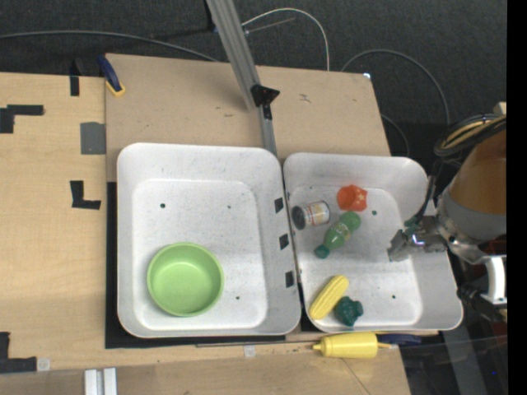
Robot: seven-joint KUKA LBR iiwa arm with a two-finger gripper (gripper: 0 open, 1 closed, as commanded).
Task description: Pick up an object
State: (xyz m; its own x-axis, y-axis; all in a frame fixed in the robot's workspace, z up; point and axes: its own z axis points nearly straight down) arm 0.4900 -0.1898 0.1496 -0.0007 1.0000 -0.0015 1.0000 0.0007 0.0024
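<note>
Gripper (401,246) at right bin's (412,169) right edge, can't tell its state, nothing visibly held, green bottle (339,234) & corn (328,295) nearby.

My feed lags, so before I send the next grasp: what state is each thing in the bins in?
Green bowl: upright, left bin.
Small jar: on its side, right bin.
Green bottle: lying down.
Orange toy: resting apart from bottle.
Corn cob: lying beside dark green toy.
Pincer: over right bin, nothing visibly held.
</note>
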